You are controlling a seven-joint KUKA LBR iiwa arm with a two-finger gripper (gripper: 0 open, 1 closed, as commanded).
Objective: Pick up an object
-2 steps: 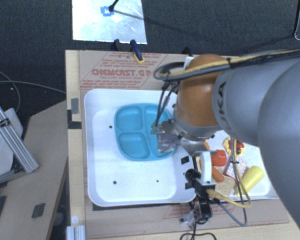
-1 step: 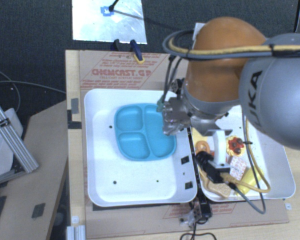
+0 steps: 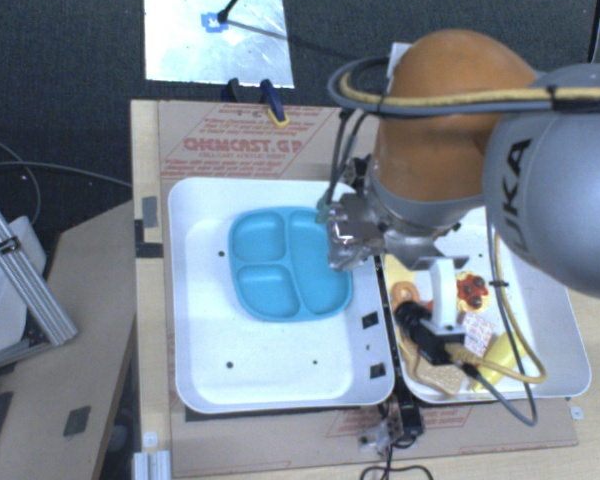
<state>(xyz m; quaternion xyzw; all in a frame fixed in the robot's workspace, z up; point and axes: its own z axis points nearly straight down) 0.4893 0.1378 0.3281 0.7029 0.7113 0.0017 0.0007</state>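
A blue divided plate [image 3: 280, 268] lies in the left white bin [image 3: 210, 368]. My gripper [image 3: 343, 250] hangs over the plate's right edge, close to the wall between the two bins. In the right white bin [image 3: 565, 363] lie several small things: an orange ring [image 3: 405, 294], a red and dark piece [image 3: 472, 290], a yellow piece [image 3: 500, 348] and a tan slice [image 3: 440, 377]. The arm and wrist hide much of the right bin.
The bins rest on a cardboard sheet [image 3: 240, 143] with red print. A shiny square panel [image 3: 218, 28] lies behind the bench. A metal frame [image 3: 20, 278] stands at the left, off the bench.
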